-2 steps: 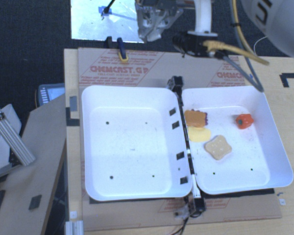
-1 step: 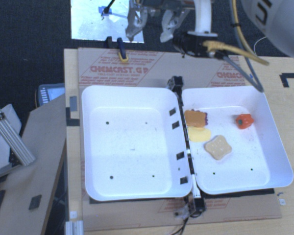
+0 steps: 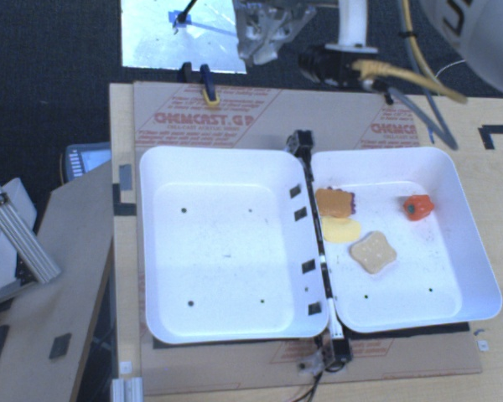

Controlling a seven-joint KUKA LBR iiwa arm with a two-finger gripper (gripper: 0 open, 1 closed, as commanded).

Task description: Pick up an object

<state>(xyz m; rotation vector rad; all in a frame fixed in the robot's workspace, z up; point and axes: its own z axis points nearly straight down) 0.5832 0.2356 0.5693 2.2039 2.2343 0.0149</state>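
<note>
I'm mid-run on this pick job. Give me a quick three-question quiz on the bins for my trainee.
1. True or false: the small red-orange object lies in the left white bin.
2. Which item touches the flat yellow slice? A) orange waffle-like piece B) red-orange object
3. Fill in: the tan toast-shaped piece lies in the ___ white bin.

Key: 1 false; 2 A; 3 right.

One fixed overhead camera looks slantwise down on both bins (image 3: 235, 162).
</note>
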